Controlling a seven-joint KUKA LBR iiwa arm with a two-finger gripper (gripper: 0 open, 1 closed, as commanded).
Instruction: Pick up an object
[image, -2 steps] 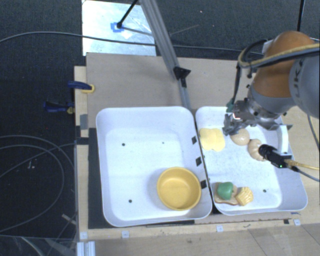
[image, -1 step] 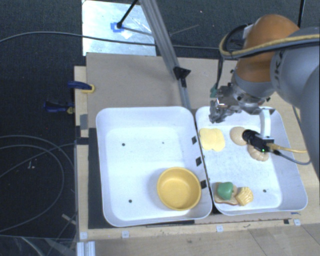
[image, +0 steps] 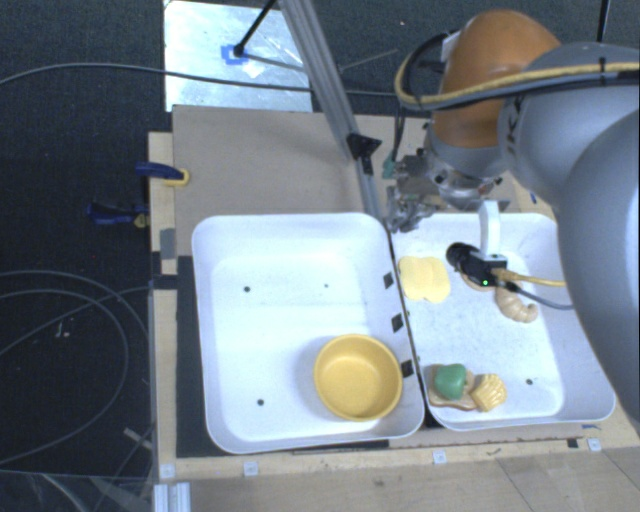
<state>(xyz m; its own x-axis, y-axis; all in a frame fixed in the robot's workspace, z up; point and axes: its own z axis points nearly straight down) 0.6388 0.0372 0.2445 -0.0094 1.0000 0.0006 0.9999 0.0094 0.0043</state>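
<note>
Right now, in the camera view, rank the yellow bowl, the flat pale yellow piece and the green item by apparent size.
1. yellow bowl, clearly largest
2. flat pale yellow piece
3. green item, smallest

All three lie at similar depth in the bins, so the order looks reliable.

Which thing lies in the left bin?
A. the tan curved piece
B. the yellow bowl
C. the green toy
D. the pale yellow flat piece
B: the yellow bowl sits near the front right corner of the left bin, while the other three things lie in the right bin.
</note>
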